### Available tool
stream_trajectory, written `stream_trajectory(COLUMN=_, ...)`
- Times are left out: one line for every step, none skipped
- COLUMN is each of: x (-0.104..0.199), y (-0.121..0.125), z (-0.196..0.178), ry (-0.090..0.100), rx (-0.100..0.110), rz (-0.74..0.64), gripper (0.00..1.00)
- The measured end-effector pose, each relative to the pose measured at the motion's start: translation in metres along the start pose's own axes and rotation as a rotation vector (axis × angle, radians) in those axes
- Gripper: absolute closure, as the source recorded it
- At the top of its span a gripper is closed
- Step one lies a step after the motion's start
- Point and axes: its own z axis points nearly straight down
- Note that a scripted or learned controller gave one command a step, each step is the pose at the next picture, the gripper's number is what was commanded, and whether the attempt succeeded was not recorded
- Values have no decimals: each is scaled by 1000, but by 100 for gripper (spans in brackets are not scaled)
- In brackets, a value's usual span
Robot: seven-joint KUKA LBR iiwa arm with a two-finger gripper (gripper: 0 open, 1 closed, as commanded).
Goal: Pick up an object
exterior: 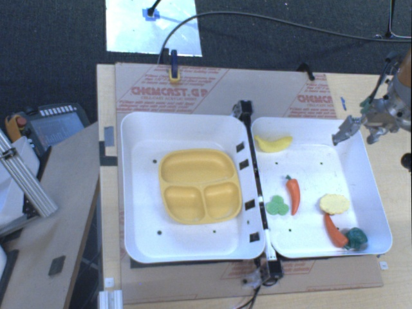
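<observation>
A grey arm (396, 102) reaches in over the right bin (373, 172), its gripper (347, 129) hanging above the bin's far right corner. One dark finger (341, 132) shows, pointing down and leftward; whether the jaws stand open or closed cannot be told from this slanted view, and nothing is seen between them.

The nearest object is the banana (273, 143), lying left of the fingers and slightly toward the camera, at the bin's far left corner. It is yellow, gently curved, and its long axis runs roughly across the view, left to right. A grasp would likely need the fingers to close across that axis, on its narrow width.

Farther from the fingers, toward the camera, lie a red-orange pepper (293, 195) with its long axis running near to far, a green piece (277, 205) just beside it, a pale yellow slice (334, 204), a carrot (335, 230) and a broccoli (355, 238) touching the carrot's end at the near right corner.

The left bin (138, 172) holds a yellow tray (198, 185), well apart from the fingers.

No object is picked up yet; the gripper looks to be still on its approach.
</observation>
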Motion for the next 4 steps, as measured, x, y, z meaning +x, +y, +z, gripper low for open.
stream_trajectory(x=1, y=2, z=-7, ry=-3, rx=-12, rz=-3, gripper=0)
stream_trajectory(x=6, y=-2, z=37, ry=-2, rx=-9, rz=-2, gripper=0)
stream_trajectory(x=6, y=-2, z=100, ry=-1, rx=-7, rz=-1, gripper=0)
stream_trajectory(x=12, y=-10, z=149, ry=-1, rx=-7, rz=-1, gripper=0)
